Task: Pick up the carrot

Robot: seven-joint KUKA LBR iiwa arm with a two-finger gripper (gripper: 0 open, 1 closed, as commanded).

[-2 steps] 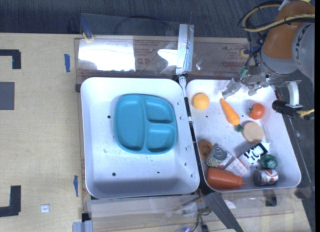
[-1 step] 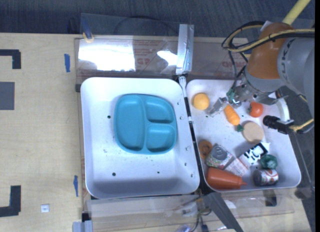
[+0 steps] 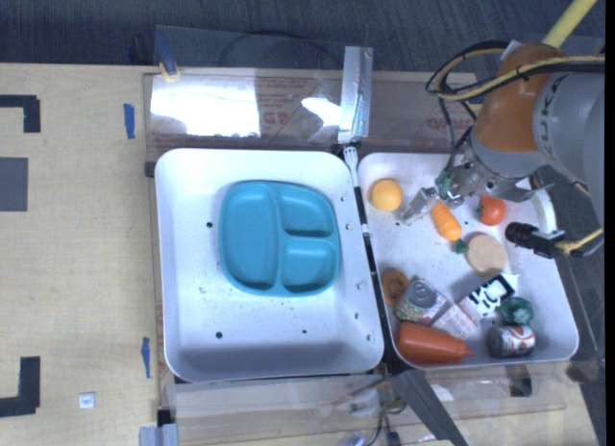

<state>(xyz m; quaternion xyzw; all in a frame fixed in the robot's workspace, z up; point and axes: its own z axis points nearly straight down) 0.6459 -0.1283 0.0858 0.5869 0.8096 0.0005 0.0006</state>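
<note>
The carrot [image 3: 446, 221] is seen in the right bin [image 3: 567, 314], beyond the can [image 3: 420, 301]. The end effector [image 3: 452, 187] is poised just above the carrot, presumably for descent; its state cannot be told.

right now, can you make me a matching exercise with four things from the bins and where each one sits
Things:
1. blue divided plastic plate
2. small orange carrot
3. round yellow-orange ball
4. large red-orange pepper-like piece

Places:
A. near front edge of right bin
B. just below the gripper, right bin
C. middle of left bin
D. back left corner of right bin

Pairs: 1-C, 2-B, 3-D, 4-A
</note>
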